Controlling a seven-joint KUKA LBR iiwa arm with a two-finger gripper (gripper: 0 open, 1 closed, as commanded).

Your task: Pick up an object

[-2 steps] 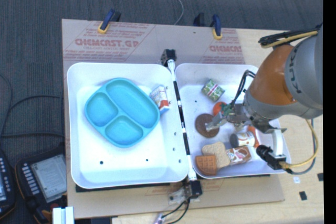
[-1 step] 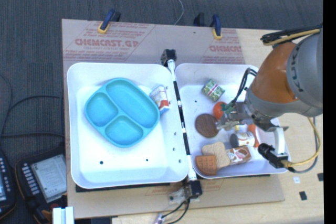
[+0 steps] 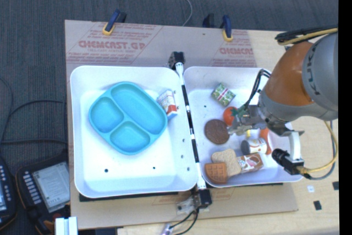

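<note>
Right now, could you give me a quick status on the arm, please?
Gripper low in right bin, beside brown round patty. Nothing seen between fingers. Orange item and toast slice crowd close.

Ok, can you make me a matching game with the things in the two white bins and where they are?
Things:
1. blue tray
2. green packet
3. brown round cookie
4. waffle

Places:
A. near corner of the right bin
B. middle of the right bin, beside the hand
C. far part of the right bin
D. left bin

Pairs: 1-D, 2-C, 3-B, 4-A
</note>
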